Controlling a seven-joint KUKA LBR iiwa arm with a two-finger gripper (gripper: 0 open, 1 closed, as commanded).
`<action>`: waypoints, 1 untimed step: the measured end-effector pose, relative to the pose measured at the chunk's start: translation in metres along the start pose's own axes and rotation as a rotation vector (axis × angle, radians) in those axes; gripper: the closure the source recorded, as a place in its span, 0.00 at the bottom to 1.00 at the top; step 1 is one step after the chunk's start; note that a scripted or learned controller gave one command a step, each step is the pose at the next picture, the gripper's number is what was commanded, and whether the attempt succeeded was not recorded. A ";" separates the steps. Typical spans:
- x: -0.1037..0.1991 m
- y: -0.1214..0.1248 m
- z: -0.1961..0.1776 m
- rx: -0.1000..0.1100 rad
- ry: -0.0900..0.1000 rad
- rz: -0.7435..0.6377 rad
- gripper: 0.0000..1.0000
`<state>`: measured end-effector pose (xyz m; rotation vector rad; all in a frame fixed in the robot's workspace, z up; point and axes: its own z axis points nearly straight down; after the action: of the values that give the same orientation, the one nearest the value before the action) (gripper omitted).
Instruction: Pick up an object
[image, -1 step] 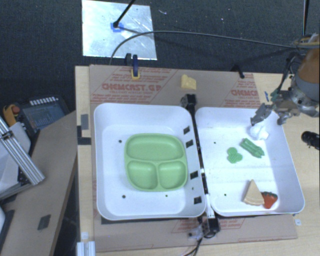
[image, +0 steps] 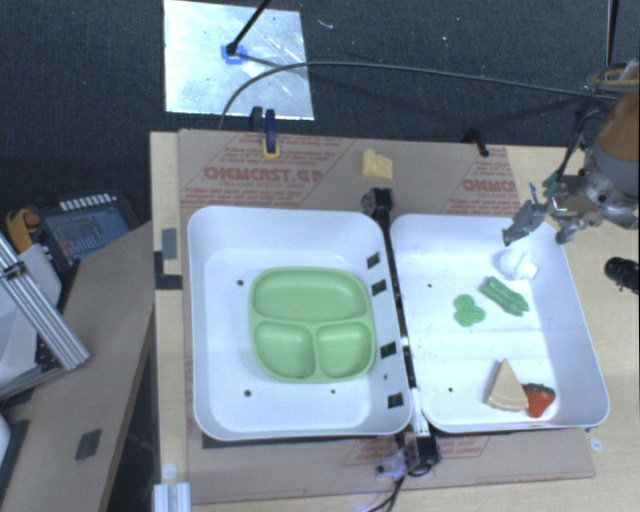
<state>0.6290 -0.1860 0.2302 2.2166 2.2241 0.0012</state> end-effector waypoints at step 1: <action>0.004 0.004 0.061 0.004 0.001 -0.002 0.00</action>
<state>0.6328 -0.1822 0.1688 2.2170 2.2289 -0.0020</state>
